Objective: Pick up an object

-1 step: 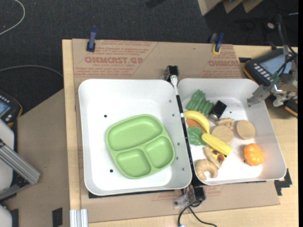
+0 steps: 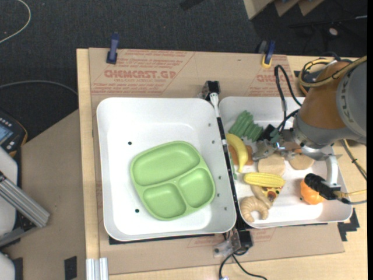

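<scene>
- A pale croissant-shaped toy (image 2: 254, 207) lies at the near edge of the right shallow white bin (image 2: 303, 217).
- Just beyond it sits a yellow corn cob toy (image 2: 264, 180); an orange round toy (image 2: 310, 193) rests to its right.
- The left shallow white bin (image 2: 116, 156) holds a light green, three-compartment plastic plate (image 2: 172, 179).
- A yellow banana toy (image 2: 238, 150) lies by the dividing wall.
- The gripper (image 2: 273, 147) hangs low beside the banana; I cannot tell how it is set.
- Farthest is a green ridged toy (image 2: 246, 125).
</scene>
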Robot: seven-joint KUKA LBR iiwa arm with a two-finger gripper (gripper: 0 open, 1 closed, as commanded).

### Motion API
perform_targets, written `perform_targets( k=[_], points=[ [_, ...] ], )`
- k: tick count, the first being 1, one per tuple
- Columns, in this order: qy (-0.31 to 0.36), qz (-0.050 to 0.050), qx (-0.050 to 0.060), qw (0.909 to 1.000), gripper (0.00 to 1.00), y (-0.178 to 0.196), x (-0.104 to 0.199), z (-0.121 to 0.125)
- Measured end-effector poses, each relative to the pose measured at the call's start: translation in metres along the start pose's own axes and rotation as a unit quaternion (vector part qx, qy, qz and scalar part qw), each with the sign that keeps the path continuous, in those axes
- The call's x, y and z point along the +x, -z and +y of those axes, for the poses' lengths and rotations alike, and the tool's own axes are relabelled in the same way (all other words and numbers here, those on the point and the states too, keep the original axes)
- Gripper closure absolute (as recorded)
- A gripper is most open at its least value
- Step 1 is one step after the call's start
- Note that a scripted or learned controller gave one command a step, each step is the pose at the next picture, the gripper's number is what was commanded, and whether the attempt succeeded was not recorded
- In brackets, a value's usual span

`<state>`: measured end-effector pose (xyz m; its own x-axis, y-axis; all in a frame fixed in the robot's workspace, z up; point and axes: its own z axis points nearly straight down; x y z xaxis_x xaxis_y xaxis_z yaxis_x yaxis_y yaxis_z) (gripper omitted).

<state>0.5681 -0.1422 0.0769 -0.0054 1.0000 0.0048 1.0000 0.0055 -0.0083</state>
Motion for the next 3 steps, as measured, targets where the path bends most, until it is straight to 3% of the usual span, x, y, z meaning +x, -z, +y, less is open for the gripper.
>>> perform_targets(
  k=[1, 2, 3],
  points=[
    [0.001, 0.0, -0.006, 1.0, 0.0, 0.113, 0.073, -0.063],
    [0.001, -0.002, -0.009, 1.0, 0.0, 0.208, 0.12, -0.09],
    [-0.002, -0.003, -0.006, 1.0, 1.0, 0.213, 0.117, -0.089]
  ],
)
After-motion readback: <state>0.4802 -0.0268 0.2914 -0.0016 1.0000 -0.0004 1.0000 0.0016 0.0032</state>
